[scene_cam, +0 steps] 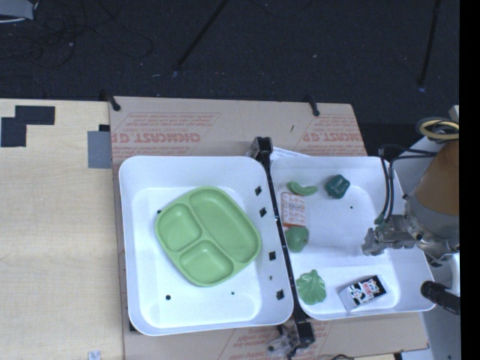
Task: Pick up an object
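From where I stand, the pick has not happened yet: nothing is lifted, and every object lies on a bin floor. The grey two-finger gripper (379, 240) hangs low at the right side of the right-hand shallow white bin (352, 306), and whether it is spread or closed I cannot tell, since the wrist and cables blur its tip. Nothing shows caught in it. What is left, I judge, is the whole grasp: choosing an object, closing on it and raising it.

Nearest to the gripper, just below and slightly left of it, lies a small black-and-white printed card box (364, 291). Further left sits a leafy green toy vegetable (310, 286), and level with the gripper, well to its left, a round green toy fruit (298, 238). Above that a white-and-orange printed packet (293, 209) rests near the divider, with a curved pale green pod (302, 189) and a dark teal block (337, 186) up toward the far wall.

The left-hand white bin (142, 276), well apart from the gripper, holds only a light green plastic divided plate (208, 235) with three compartments.
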Controlling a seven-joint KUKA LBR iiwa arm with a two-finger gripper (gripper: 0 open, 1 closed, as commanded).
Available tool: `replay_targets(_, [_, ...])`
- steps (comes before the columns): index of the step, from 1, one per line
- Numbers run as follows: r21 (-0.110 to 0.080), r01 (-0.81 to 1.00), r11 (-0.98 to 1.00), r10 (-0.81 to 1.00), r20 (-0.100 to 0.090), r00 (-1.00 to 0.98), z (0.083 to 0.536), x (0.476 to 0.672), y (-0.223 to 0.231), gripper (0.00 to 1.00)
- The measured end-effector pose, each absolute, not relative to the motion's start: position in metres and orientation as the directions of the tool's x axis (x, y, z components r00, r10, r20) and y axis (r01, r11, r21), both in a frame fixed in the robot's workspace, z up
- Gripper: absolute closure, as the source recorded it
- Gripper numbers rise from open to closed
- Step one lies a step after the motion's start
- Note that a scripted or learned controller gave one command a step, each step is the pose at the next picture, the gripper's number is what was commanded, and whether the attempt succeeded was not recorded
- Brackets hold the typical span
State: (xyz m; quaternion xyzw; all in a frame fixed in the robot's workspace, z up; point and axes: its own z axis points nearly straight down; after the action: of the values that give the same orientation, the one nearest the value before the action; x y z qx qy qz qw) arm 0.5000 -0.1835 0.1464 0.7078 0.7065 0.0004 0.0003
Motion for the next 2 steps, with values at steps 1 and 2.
replay_targets(1, [0.003, 1.0, 0.002, 1.0, -0.001, -0.002, 0.198, 0.511, -0.183, 1.0])
replay_targets(2, [0.005, 1.0, 0.002, 1.0, -0.002, -0.002, 0.262, 0.512, -0.184, 1.0])
